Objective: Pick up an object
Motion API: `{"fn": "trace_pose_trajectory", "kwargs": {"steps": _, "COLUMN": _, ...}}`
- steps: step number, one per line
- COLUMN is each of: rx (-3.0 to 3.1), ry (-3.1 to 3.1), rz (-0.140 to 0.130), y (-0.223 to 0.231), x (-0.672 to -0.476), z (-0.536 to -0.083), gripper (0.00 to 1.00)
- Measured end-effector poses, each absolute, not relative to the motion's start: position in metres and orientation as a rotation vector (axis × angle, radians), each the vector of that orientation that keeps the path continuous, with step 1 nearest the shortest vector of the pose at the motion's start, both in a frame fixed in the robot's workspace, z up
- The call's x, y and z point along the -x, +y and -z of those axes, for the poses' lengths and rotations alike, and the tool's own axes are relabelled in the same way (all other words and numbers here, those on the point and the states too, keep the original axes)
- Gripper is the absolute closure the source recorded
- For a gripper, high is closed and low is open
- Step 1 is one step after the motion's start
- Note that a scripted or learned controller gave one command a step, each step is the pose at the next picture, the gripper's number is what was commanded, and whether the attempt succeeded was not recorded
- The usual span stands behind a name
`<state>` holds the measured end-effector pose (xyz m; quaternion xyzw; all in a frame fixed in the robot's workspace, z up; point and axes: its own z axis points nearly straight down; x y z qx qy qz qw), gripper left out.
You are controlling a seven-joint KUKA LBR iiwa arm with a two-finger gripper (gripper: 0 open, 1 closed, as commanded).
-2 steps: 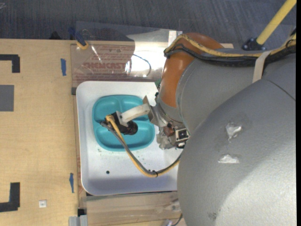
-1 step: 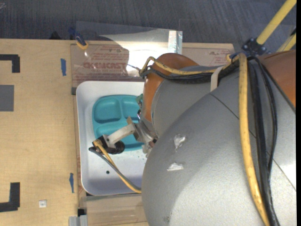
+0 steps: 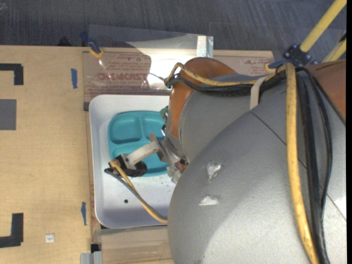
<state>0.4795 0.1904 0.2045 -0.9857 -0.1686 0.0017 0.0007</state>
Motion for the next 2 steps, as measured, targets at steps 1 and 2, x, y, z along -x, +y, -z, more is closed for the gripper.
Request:
{"fn": "trace_pose_trajectory", "kwargs": {"steps": 1, "rx": 3.096, "ry": -0.527, "rz": -0.006, "y": 0.190, "x": -0.480, "z": -0.214, "gripper": 1.00}}
{"fn": "trace_pose_trajectory", "kwargs": {"steps": 2, "rx": 3.126, "ry": -0.315, "rz": -0.001, "y": 0.225, "x": -0.479, "z": -0.208, "gripper": 1.00}}
